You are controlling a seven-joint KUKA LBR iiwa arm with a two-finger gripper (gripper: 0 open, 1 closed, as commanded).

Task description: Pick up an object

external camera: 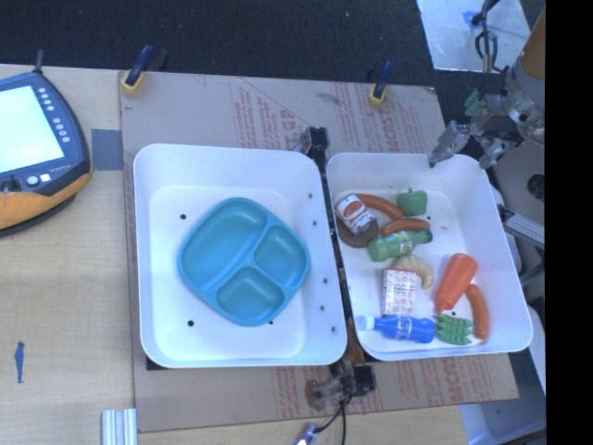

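Hovering above the far right corner of the right white plastic bin (515,276), the grey metal two-finger gripper (460,154) is spreading its fingers apart, with nothing between them. One finger (443,148) is pointing down to the bin's rim, the other (489,152) is standing further right. The arm (519,82) is coming in from the upper right and is bending down toward the bench.

Inside this bin, small toy foods are lying close together, well apart from the gripper: a smooth orange carrot (454,281), a blue plastic bottle (400,327), a flat pink and white packet (399,291), a green bottle (398,245), two glossy sausages (382,205) near a round brown and white can (355,215), and a small green pepper (412,200). Another sausage (478,310) is lying beside the carrot.

The left white bin (157,248) is holding a smooth light blue plastic tray with three compartments (243,260). On the wooden bench (65,286), at the left, a grey and orange control tablet (37,151) is resting.
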